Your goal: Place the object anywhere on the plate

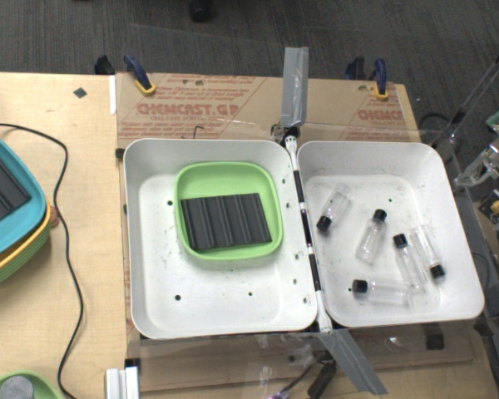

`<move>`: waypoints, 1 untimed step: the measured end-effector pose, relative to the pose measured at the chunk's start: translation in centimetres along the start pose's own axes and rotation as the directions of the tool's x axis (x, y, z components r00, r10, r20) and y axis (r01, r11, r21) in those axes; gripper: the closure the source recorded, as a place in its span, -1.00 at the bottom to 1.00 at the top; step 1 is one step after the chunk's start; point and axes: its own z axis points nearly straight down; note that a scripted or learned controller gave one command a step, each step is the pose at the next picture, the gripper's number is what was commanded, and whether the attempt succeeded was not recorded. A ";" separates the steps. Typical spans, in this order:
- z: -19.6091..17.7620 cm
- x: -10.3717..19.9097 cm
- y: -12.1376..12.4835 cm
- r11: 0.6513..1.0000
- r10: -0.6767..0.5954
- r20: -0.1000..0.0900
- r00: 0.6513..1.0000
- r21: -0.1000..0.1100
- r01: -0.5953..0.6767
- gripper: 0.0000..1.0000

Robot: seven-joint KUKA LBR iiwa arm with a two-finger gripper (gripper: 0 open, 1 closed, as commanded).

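Note:
A green square plate (pixel 228 214) lies in the left bin (pixel 150 248), toward its back, with a dark ribbed rectangular pad (pixel 227 221) lying flat on it. In the right bin (pixel 449 223) lie several clear vials with black caps: one near the left wall (pixel 332 207), one in the middle (pixel 372 234), two close together at the right (pixel 422 254), and one lying along the front (pixel 381 290).
A metal divider (pixel 303 223) joins the two bins. Cardboard (pixel 200 102) with blue clamps lies behind them. Stacked teal and yellow plates (pixel 12 210) holding another dark pad sit at the far left, and a black cable (pixel 66 248) runs down the wooden bench.

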 end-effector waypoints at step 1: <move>-2.3 -1.1 -0.7 0.967 0.253 0.000 0.967 0.000 -0.253 -1.00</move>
